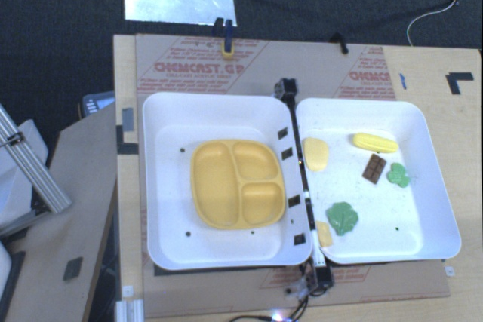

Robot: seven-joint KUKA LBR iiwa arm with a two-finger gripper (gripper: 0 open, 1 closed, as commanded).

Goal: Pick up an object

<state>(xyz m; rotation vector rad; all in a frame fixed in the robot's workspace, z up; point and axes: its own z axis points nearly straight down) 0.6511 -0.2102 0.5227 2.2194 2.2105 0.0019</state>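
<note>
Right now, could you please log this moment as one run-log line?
left bin: yellow tray | right bin: banana, chocolate, two green pieces, yellow oval | nothing picked yet

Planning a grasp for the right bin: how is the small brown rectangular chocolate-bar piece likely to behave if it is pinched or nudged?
The small brown rectangular chocolate-bar piece lies flat on the right white bin, so it probably won't roll or tip. It looks thin and stiff, likely light, and may slide on the smooth floor when nudged. Lying so low, it offers little edge to pinch.
</note>
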